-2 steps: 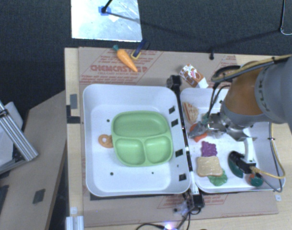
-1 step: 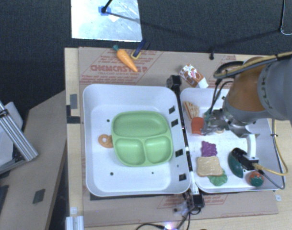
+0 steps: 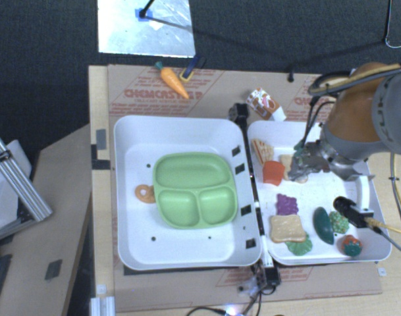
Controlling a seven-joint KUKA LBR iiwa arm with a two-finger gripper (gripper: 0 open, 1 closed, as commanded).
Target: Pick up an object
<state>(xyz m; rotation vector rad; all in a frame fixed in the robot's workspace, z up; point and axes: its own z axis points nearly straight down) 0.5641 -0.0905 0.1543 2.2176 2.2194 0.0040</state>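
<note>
In the right bin (image 3: 378,203), my gripper (image 3: 300,170) hangs low over the upper middle, just right of an orange-red block (image 3: 273,173). A small tan piece (image 3: 286,159) shows at the gripper's left edge. Other toy foods lie in this bin: a ridged waffle piece (image 3: 261,151), purple grapes (image 3: 286,205), a slice of toast (image 3: 287,227) on a green leaf (image 3: 300,246), a dark green pod (image 3: 322,226), broccoli (image 3: 339,223) and a red-and-green ball (image 3: 349,245). Nothing can be seen between the fingers.
The left bin (image 3: 131,176) holds a green divided plate (image 3: 190,188) and a small orange ring (image 3: 145,193). Behind the bins on the cardboard lie a toy carrot (image 3: 173,82) and a wrapped snack (image 3: 263,103). A silver sheet (image 3: 145,17) lies farther back.
</note>
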